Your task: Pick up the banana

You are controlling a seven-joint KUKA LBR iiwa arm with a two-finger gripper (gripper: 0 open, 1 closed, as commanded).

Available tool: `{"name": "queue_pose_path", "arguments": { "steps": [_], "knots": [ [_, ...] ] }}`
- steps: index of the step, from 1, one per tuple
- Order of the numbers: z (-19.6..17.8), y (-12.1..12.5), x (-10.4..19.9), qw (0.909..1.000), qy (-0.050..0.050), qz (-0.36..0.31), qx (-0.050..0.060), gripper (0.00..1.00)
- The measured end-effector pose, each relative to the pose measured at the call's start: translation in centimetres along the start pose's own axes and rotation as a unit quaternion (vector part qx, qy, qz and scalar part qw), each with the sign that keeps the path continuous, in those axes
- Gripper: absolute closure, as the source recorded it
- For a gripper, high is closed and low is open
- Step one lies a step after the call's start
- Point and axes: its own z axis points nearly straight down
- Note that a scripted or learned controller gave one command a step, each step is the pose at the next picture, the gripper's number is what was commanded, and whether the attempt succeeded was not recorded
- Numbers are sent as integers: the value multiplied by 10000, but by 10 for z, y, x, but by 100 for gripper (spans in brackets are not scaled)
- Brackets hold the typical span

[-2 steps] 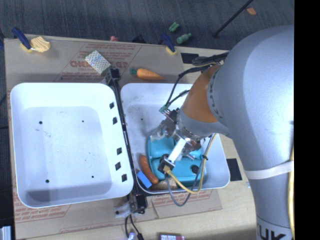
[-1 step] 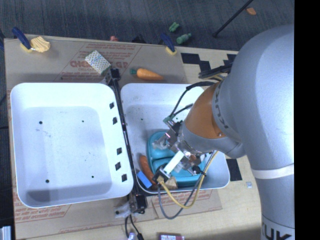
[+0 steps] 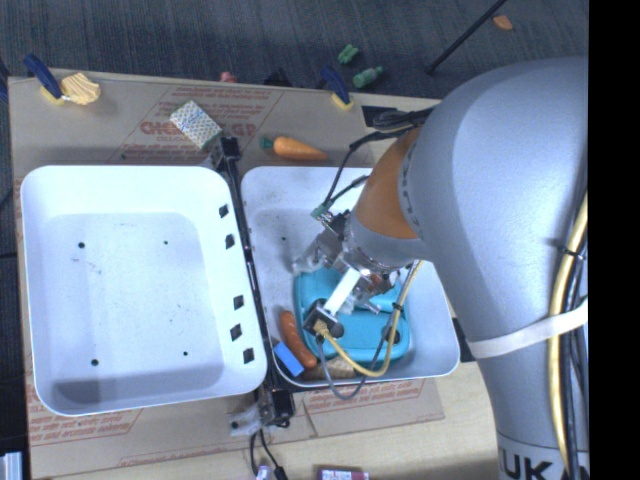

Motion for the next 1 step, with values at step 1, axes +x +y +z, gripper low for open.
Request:
{"name": "queue_pose_path", "arguments": {
  "steps": [1],
  "knots": [
    [-96,-80,-14,9964,-34,845,27,0]
  ]
}}
